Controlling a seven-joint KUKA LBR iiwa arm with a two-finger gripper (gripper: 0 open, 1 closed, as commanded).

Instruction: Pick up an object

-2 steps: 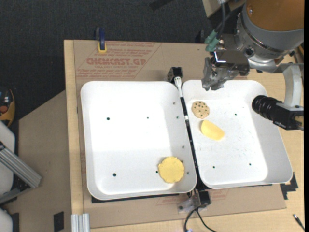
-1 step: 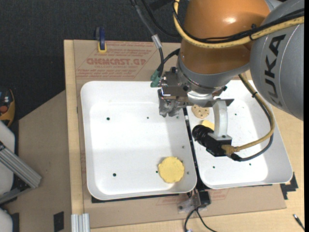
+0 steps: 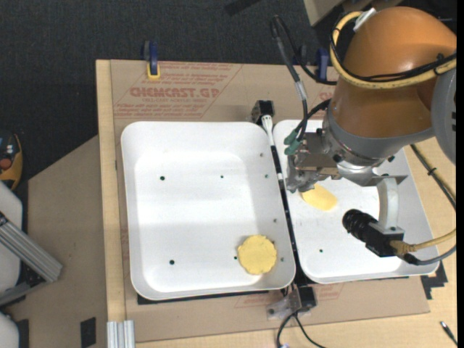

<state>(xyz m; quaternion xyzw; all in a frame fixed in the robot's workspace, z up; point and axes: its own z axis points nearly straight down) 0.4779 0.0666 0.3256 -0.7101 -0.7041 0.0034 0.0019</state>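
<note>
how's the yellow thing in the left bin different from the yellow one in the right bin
The round yellow piece lies fully in the open near the left bin's front right corner; the pale yellow piece in the right bin sits partly hidden under the arm's wrist. The round one is disc-like with a crinkled edge and a deeper yellow; the other looks more elongated and paler. Both are yellow and rest on white bin floors.

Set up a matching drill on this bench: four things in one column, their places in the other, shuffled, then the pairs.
Things:
1. round yellow disc
2. pale yellow piece
3. blue clamp
4. orange band

Places:
A. on the arm above the wrist
B. right bin, just below the gripper
C. far edge of the board
D. left bin, near right corner

Pairs: 1-D, 2-B, 3-C, 4-A
</note>
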